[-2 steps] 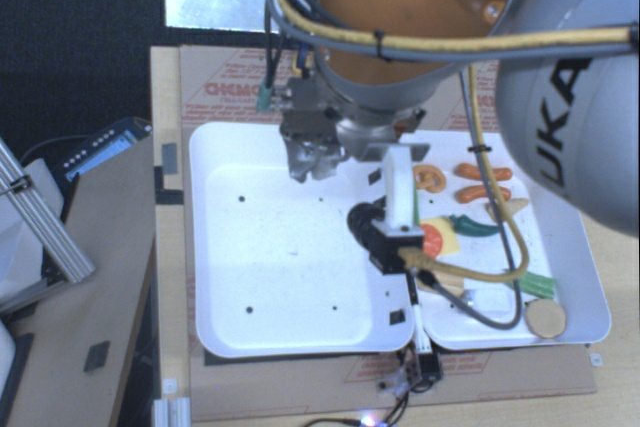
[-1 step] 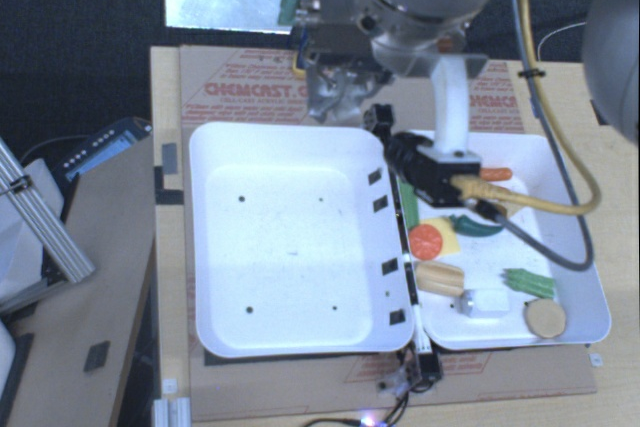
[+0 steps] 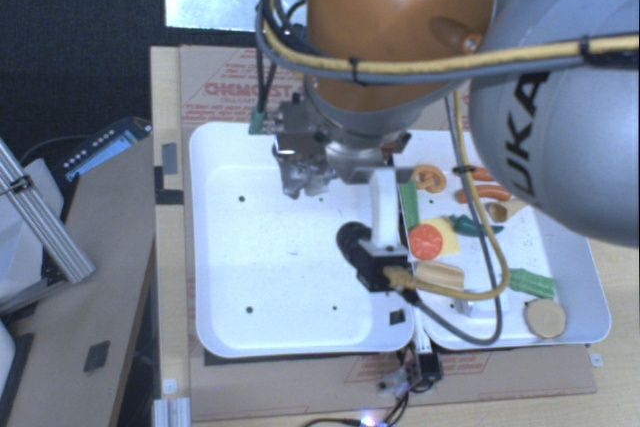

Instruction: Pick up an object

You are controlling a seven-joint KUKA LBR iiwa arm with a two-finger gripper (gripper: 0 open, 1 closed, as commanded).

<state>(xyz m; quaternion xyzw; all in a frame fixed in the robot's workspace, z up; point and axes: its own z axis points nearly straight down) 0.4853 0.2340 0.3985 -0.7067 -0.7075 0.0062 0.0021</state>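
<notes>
Pincer (image 3: 300, 177) hangs at the left bin's (image 3: 250, 255) far edge, can't tell if apart or together, so approach stage imo, next needs lining up over the red toy (image 3: 426, 241) in the right bin (image 3: 582, 290).

The right bin (image 3: 585, 300) is largely covered by the arm (image 3: 400, 5), which is cut off at top and right edges; an orange-red toy (image 3: 480, 177) is half masked, its kind untold.

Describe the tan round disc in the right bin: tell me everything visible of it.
The tan disc is round, flat and plain, wood or biscuit by its look. It lies flat on the floor of the right bin, in its near right corner. A green piece lies just behind it; whether they touch is unclear.
</notes>
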